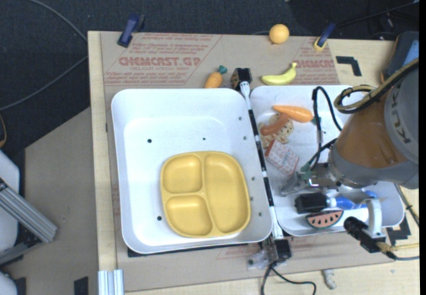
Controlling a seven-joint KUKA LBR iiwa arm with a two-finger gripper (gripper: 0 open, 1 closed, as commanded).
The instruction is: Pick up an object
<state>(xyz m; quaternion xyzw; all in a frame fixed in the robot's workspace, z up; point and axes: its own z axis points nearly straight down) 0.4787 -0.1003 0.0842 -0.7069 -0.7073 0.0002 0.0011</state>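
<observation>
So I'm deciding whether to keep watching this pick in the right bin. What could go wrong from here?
The arm is low over the right bin, where the objects lie close together. The watermelon slice sits against the bin's near wall, so a grasp there could hit the rim or slip. The carrot partly rests on other items, so a pick there might drag neighbours along.

Banana (279, 76) and orange ball (279, 34) outside bins
</observation>
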